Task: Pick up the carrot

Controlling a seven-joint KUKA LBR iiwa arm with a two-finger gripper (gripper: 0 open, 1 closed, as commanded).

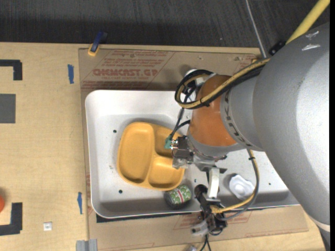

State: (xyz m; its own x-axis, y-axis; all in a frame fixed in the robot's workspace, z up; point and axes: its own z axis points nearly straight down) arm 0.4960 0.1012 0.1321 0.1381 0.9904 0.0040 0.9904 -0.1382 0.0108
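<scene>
The smooth grey arm (pixel 293 119) reaches in from three o'clock over the glossy white bin (pixel 102 140). A yellow, two-compartment plastic dish (pixel 144 156) lies at centre; a round green-patterned ball (pixel 179 196) sits at six o'clock.

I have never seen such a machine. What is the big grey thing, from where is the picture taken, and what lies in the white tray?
The big grey thing is a robot arm with an orange band above its wrist. It reaches in from the right, and it hides much of the scene. The one camera sits above the bench and looks down at a slant. The white tray is a shallow bin on the bench. In it lie a yellow dish with compartments, a small green and red object near the front rim, and a small white object to the right. The arm is meant to pick up a carrot, but I cannot make one out here.
</scene>
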